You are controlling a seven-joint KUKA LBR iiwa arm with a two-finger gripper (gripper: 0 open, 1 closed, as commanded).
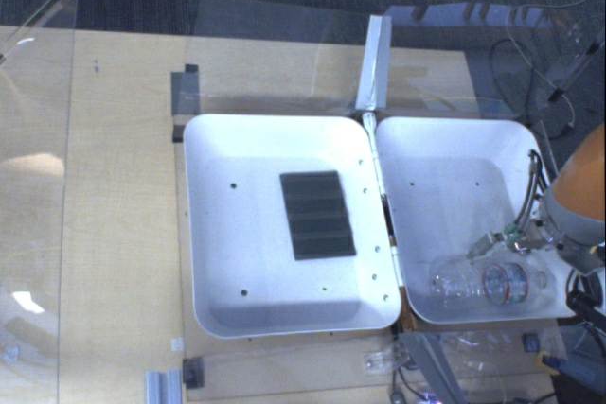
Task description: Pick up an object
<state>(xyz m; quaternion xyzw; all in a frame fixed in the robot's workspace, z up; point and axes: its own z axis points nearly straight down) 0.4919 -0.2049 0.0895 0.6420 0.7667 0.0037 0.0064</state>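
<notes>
Clear plastic bottle [478, 283] lies on its side near the front of the right bin [445, 156]. Gripper [497, 241] sits just above it (grip state: cannot tell). Risk: the round bottle rolls or slips away.

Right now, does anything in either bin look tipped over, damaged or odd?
The clear plastic bottle lies on its side in the right bin, near its front edge, rather than upright. The dark ridged panel lies flat in the left bin. Nothing looks spilled or broken.
</notes>
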